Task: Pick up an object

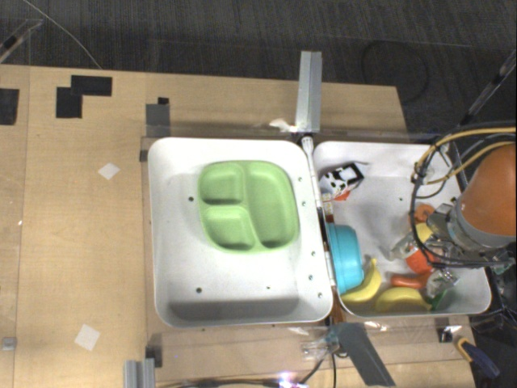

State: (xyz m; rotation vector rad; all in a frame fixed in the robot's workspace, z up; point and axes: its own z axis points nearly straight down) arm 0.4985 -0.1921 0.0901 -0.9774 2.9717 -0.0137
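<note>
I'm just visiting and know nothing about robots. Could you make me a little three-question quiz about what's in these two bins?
1. True or false: the green divided plate lies in the left bin.
2. Which lies against the right bin's left wall? A) blue bowl B) yellow banana C) black-and-white toy
3. Fill in: the arm reaches over the ____ bin.

Key: 1 true; 2 A; 3 right.

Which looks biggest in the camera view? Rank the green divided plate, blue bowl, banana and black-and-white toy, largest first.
1. Green divided plate, by far.
2. Blue bowl and banana: they look about alike, and both are partly hidden, so no ranking between them.
3. Black-and-white toy, smallest.
</note>
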